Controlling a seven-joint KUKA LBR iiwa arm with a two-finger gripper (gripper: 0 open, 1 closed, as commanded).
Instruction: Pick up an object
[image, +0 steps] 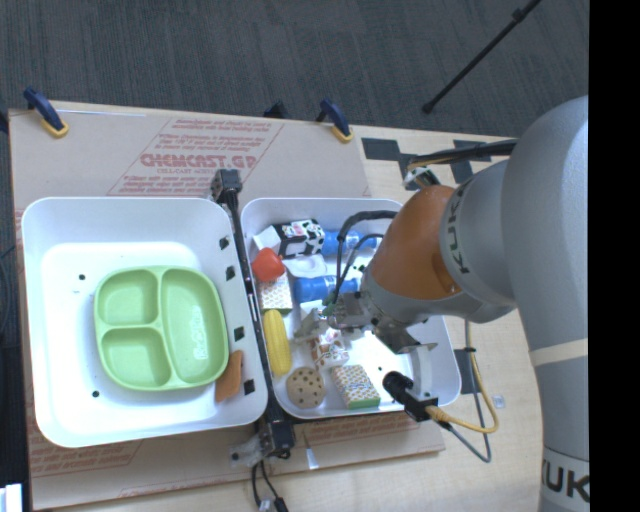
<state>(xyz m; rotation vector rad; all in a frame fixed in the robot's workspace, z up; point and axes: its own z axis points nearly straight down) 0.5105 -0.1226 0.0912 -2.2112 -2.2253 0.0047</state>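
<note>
The hand (328, 322) hangs low inside the right bin (447, 372), its tip buried among the toys at the bin's middle; whether it is released or clenched I cannot tell, since the wrist and orange band (418, 247) cover it from above. No object can be seen gripped in it.

The likeliest target is the small patterned piece (327, 350) just at 6 o'clock from the hand, nearly touching it. The yellow corn cob (276, 342) lies at about 8 o'clock, close by, with its long axis running 12 to 6 along the bin's left wall (a cross-wise grip would suit it). The cookie (305, 386) sits at 7 o'clock, further down, and the red ball (268, 265) at 10 o'clock.

My reading is that the coming move turns on a short drop toward 6 o'clock rather than any sideways travel.

The green divided plate (160, 327) rests in the left bin (40, 300), well apart at 9 o'clock.
</note>
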